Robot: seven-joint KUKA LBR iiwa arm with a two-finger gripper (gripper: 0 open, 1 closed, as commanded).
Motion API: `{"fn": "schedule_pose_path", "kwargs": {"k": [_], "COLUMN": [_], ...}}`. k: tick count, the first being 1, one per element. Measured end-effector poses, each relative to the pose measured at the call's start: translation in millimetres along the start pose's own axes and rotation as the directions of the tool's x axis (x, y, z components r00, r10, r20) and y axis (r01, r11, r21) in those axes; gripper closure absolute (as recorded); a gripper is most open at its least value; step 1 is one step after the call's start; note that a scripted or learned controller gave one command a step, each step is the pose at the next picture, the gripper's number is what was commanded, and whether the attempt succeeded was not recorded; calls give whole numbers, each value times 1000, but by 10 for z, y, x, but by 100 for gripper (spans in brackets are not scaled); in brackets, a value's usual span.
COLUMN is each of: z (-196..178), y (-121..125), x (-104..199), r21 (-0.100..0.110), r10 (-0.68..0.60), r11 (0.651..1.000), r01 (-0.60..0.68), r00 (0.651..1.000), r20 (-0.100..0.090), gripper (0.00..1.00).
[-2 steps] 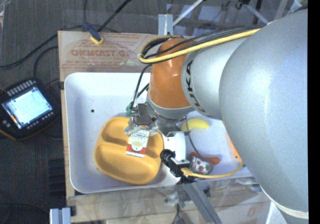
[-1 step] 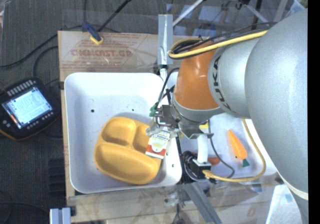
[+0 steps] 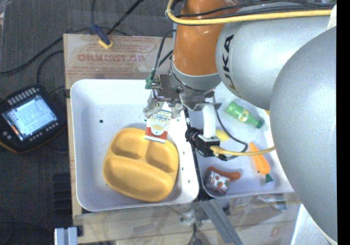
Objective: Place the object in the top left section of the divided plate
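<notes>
The grey arm (image 3: 284,74), with its orange band (image 3: 199,25) above the wrist, is seen entering from the 3 o'clock side and covering much of the right bin (image 3: 246,181). The gripper (image 3: 162,111) is positioned over the left bin (image 3: 93,118), just above the 12 o'clock to 1 o'clock rim of the divided plate (image 3: 142,164). A small carton (image 3: 157,127), white with red and yellow printing, is seen clamped between the fingers, which are closed against its upper part; the carton hangs roughly upright, and its lower edge overlaps the plate's rim at about 1 o'clock. Whether the carton touches the plate cannot be told. The yellow divided plate lies in the lower right part of the left bin, with two smaller sections toward 12 o'clock and one larger section toward 6 o'clock. In the right bin, a green bottle (image 3: 244,114) lies at 1 o'clock, a toy carrot (image 3: 261,163) at 3 o'clock, and a red can (image 3: 217,184) beside a red sausage-shaped item (image 3: 228,174) at 6 o'clock. A yellow cable (image 3: 246,151) is routed from the wrist across the right bin. A handheld control pendant (image 3: 27,117) rests on the floor at 9 o'clock of the bench.
</notes>
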State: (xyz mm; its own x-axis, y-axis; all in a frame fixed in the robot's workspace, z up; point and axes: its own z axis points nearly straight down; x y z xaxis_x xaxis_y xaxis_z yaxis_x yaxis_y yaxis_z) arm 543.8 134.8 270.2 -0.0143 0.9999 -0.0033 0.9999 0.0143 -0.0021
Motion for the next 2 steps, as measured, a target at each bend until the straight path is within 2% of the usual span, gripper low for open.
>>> {"fn": "schedule_pose_path", "kwargs": {"k": [1, 2], "z": [413, 1103], "y": [-341, -85], "x": [380, -12], "r21": [3, 3], "r10": [-45, -113], "r11": [999, 994], "r01": [45, 113], "r00": [999, 994], "r20": [-1, -2], "gripper": [100, 100]}}
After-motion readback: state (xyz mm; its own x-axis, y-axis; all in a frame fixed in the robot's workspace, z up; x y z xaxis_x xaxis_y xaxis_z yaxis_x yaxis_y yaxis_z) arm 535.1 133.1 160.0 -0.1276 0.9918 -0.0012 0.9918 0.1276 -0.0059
